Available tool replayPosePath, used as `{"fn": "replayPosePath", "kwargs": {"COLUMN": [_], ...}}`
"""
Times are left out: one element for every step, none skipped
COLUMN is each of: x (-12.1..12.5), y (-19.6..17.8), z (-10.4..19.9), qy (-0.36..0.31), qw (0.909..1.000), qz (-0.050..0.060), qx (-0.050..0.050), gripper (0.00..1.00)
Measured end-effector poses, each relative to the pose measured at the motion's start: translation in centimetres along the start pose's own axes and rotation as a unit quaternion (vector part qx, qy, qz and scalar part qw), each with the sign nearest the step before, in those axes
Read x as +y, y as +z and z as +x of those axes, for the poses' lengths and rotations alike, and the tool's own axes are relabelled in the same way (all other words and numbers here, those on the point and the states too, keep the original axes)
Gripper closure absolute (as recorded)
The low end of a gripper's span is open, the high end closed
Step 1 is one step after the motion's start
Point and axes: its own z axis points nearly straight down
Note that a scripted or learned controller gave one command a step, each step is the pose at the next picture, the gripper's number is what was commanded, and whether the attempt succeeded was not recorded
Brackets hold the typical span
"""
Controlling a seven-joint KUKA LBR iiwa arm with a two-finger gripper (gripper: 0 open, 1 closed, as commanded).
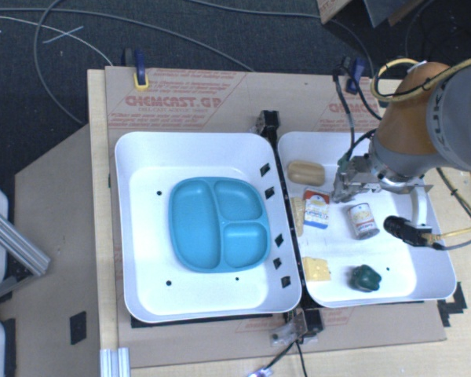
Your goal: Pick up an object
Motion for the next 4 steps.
{"fn": "replayPosePath", "kwargs": {"x": [-0.6,-0.2,0.5,-1.1], "y": [-6.1,-12.6,-19.0,-18.9], "z": [-0.1,-0.1,-0.2,4.3], "qy": [0.000,-0.001,-0.001,-0.002], "qw": [1.0000,1.0000,1.0000,1.0000], "qz": [0.002,0.001,0.001,0.007], "qx": [-0.002,-0.002,-0.002,0.000], "gripper": [1.00,1.00,1.00,1.00]}}
